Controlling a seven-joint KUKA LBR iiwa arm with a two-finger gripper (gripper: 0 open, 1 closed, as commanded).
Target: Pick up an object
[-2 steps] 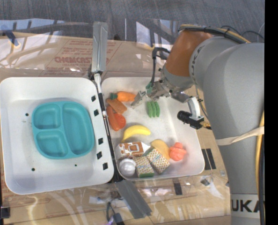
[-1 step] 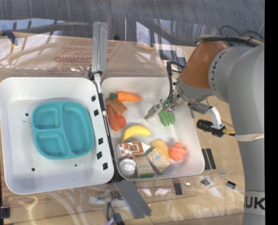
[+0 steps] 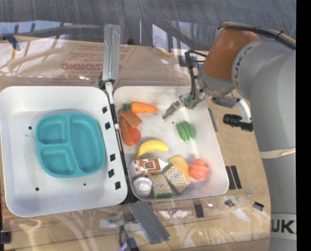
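The right bin (image 3: pixel 214 140) holds several toy foods. An orange carrot (image 3: pixel 143 107) lies at its back left, with a brown piece (image 3: pixel 130 118) and a red pepper (image 3: pixel 130 135) below it. A yellow banana (image 3: pixel 152 147) lies mid-bin and green pea pods (image 3: pixel 185 130) to its right. My gripper (image 3: pixel 179 106) hangs over the back of this bin, between the carrot and the pea pods and just above the pods. It is open, with nothing between its fingers.
At the bin's front lie a small carton (image 3: pixel 147 166), two patterned boxes (image 3: pixel 176 179), a silver can (image 3: pixel 142 186), a yellow fruit (image 3: pixel 179 164) and an orange-red fruit (image 3: pixel 198 169). The left bin (image 3: pixel 14 192) bears a teal divided plate (image 3: pixel 70 144). The arm (image 3: pixel 260 88) fills the right side.
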